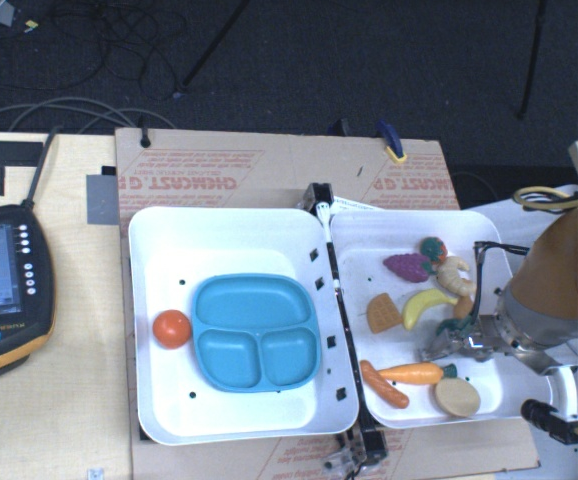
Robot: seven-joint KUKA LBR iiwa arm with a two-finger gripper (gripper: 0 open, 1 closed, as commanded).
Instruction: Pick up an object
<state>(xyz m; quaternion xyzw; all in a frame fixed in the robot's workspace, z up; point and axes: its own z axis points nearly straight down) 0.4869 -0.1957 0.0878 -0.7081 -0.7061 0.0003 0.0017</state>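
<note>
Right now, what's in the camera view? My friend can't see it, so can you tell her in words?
A robot arm reaches from the right into the right bin, its gripper low among toy foods: a banana, a carrot, purple grapes and a brown cracker. The left bin holds a blue divided plate with an orange ball beside it.
</note>
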